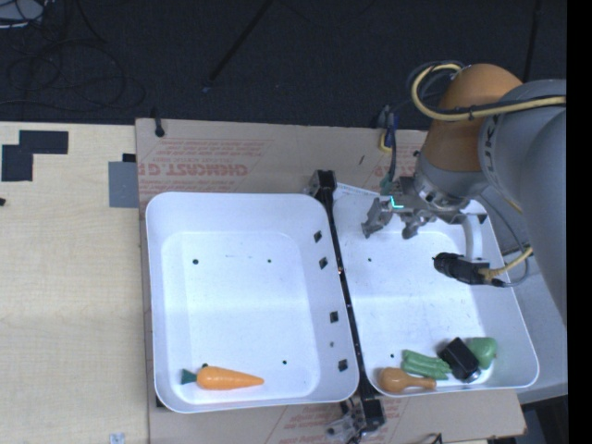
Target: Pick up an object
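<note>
Tool (392,224): fingers spread, gripping nothing, over right bin's (518,326) far end.
Right bin's near edge: green pepper (483,348), black block (459,358), green pods (425,364), orange gourd (405,380).
Left bin (166,248): toy carrot (227,377), near corner.

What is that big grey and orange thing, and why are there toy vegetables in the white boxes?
That is a robot arm, grey with an orange band. The camera looks down on it from above a bench, and the arm reaches in from the picture's right. At its end is a two-finger gripper, like a small claw, hanging over the far part of the right-hand shallow white bin. Nothing shows between its fingers, which look spread apart. At that bin's near edge lie a green pod-shaped toy vegetable, a tan pear-shaped toy, a small black block and a green rounded toy. The left-hand white bin holds an orange toy carrot. The robot's job is picking something up.
</note>
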Motion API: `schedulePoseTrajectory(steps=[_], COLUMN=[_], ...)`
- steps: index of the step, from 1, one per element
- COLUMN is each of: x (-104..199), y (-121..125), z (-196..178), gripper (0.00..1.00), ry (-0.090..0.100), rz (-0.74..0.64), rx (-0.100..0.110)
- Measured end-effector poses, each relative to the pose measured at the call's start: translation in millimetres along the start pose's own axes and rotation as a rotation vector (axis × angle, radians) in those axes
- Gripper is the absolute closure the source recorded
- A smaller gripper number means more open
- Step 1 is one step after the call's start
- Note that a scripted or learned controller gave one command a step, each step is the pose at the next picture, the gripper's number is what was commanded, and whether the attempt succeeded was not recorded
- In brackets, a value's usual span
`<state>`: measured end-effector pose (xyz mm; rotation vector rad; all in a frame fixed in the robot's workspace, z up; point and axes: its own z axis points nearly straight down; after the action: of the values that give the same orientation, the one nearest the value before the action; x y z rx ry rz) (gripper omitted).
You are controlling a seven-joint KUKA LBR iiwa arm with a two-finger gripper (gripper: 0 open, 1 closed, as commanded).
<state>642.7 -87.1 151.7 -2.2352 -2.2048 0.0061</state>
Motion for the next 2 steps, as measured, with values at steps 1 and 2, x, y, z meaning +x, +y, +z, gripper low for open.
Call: schedulePoseTrajectory(steps=[1, 2], x=[-63, -18], y=[2, 1], z=[-71, -69], gripper=[0.00, 0.00], ry=[-0.002, 0.003], rz=[-0.012, -0.017], rx=[-0.008, -0.001])
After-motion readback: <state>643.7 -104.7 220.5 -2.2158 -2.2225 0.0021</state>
